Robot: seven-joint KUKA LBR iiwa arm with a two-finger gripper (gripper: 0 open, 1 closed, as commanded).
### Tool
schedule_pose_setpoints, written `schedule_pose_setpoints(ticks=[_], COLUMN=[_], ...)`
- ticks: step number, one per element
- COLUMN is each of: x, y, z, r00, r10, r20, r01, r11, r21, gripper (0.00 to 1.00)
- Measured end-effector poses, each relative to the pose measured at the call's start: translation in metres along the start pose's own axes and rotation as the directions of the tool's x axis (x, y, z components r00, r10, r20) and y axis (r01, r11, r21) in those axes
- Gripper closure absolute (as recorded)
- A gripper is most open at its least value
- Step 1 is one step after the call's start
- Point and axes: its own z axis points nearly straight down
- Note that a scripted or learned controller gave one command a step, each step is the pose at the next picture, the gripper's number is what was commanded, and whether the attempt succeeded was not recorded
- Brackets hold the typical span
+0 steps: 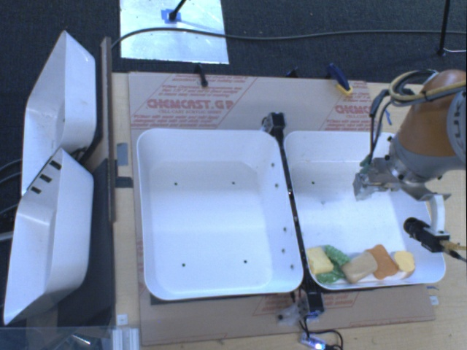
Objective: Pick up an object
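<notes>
White plastic bins sit side by side on the counter (219,97). The tool (367,183) hangs over the middle of the right bin (328,166); its state cannot be told from here. A row of small objects (361,264), yellow, green, tan and orange, lies along that bin's near wall, below the tool in the view, running left to right.

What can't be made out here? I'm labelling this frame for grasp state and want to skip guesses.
- State of the grey two-finger gripper over the right white bin: too small and blurred in the camera view.
- Tan block: its left end covers part of the green leafy piece.
- Orange block: its lower left is behind the tan block.
- Grey arm with orange band: cut off by the right edge.
</notes>
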Motion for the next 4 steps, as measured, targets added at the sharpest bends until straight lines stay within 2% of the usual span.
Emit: schedule_pose_setpoints(ticks=[1,2,3,4], x=[0.0,0.0,0.055,0.111], y=[-0.003,-0.003,0.004,0.026], z=[-0.043,-0.071,-0.078,-0.074], r00=[1.0,1.0,1.0,1.0], r10=[0.0,0.0,-0.005,-0.005], r20=[-0.001,-0.001,-0.002,-0.002], r01=[0.0,0.0,0.005,0.005], r11=[1.0,1.0,1.0,1.0], r21=[0.002,0.003,0.004,0.005], gripper=[1.0,1.0,1.0,1.0])
